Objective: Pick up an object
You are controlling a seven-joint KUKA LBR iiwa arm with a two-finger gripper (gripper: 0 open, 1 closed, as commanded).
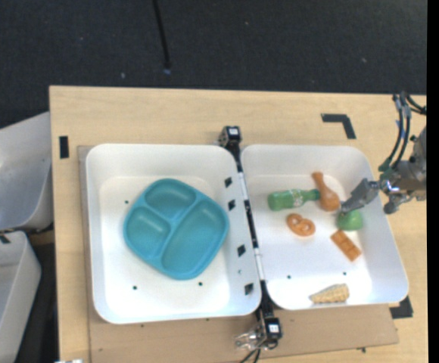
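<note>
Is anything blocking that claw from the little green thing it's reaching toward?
Nothing visible does. The gripper sits right above the small green object in the right bin; the orange block lies just below it.

The light was soft and even. The two white bins (98,203) looked very bright, almost washed out. Shadows were faint. The dark floor (280,29) stayed dim. Everything looked a little fuzzy, and small things lacked sharp edges.

You can read no text, label, brand or number on the bins, the objects or the bench here.
</note>
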